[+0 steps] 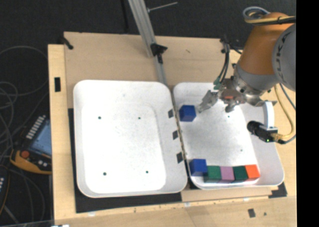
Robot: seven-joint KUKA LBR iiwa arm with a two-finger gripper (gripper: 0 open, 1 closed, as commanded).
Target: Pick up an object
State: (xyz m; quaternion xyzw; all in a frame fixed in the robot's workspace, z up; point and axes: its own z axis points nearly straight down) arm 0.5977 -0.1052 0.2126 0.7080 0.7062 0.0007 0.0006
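Note:
A blue cube lies near the left wall of the right bin, toward its far end. Along that bin's near wall stands a row of blocks: blue, green, lilac, dark green and orange. My gripper hangs over the far part of the right bin, just right of the blue cube. Its two fingers are spread apart with nothing between them. One finger points toward the cube without touching it.
The left bin lies beside the right one, with small black clips along the shared edge. A slanted metal rod rises behind the bins. Cables and a handheld pendant lie off the bench at left.

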